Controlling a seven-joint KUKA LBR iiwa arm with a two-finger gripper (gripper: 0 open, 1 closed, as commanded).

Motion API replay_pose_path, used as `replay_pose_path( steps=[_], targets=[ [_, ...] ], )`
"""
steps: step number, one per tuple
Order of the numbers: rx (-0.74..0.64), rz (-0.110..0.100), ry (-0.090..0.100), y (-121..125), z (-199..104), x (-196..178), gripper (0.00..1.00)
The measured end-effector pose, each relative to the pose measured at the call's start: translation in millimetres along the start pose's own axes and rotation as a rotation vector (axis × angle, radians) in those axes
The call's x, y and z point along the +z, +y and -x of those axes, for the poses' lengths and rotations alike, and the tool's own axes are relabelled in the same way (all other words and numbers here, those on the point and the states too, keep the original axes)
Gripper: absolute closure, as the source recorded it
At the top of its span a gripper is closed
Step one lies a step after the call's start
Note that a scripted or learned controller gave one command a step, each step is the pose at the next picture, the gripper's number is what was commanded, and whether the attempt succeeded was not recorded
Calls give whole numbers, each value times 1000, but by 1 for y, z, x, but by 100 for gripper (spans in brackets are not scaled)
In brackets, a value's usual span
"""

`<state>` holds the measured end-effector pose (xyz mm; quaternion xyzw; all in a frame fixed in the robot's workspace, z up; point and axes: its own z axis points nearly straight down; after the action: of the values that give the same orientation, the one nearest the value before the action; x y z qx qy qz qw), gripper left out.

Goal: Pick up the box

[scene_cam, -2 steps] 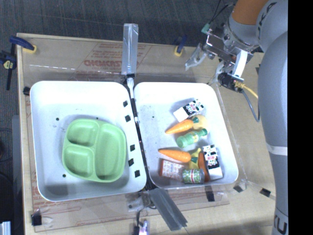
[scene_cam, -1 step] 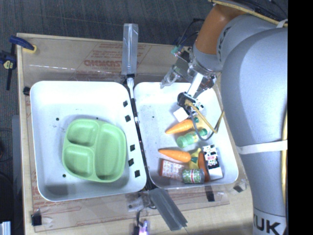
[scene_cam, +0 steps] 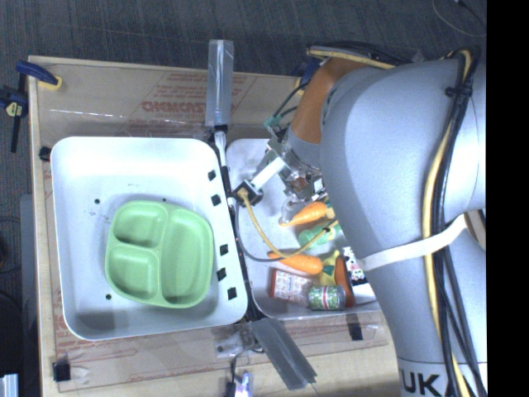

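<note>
Hovering at frame centre-right over the right bin (scene_cam: 248,160), the gripper (scene_cam: 291,190) is seen; its opening cannot be told, the box (scene_cam: 289,284) lying lower.

A robotics lab is showing here: a grey industrial arm (scene_cam: 405,180) is reaching over a wooden bench (scene_cam: 124,81) that is carrying two white bins (scene_cam: 74,222) side by side. Blue clamps (scene_cam: 37,74) are gripping the bench's edge, and dark carpet (scene_cam: 124,15) is lying beyond it.
</note>
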<state>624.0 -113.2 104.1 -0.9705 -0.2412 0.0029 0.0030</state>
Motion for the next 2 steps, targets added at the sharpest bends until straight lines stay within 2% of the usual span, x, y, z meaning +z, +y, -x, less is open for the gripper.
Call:
replay_pose_path(
  steps=[1,2],
  targets=[
    [5,3,3,-45,-35,-88,0],
    [174,3,2,-28,-42,-87,0]
  ],
)
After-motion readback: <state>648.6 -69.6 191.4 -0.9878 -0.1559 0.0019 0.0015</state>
